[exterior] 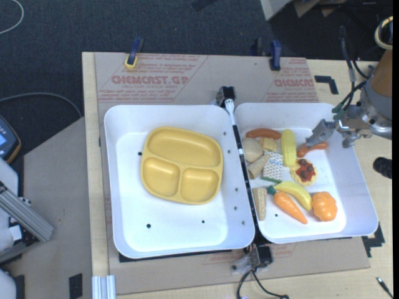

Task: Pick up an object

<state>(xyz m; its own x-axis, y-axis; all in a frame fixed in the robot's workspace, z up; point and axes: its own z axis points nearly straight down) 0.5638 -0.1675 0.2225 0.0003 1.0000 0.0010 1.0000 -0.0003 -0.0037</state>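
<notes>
Toy food [288, 176], heaped in the right bin [355, 192] toward its left wall: corn cob [288, 147], banana [295, 192], carrot [290, 207], sausage [264, 132], all touching or overlapping, so awkward to single out. Above the bin's upper right corner, gripper [334, 131], fingers spread and holding nothing, near an orange piece [312, 147]. Left bin [121, 185]: yellow divided tray [182, 165], set well apart from the pile.

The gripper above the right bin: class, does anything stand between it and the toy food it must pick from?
Nothing visible does. The gripper hangs over the right bin at its upper right, with open space between it and the toy food. The nearest piece, a small orange sausage, lies just below-left.
</notes>
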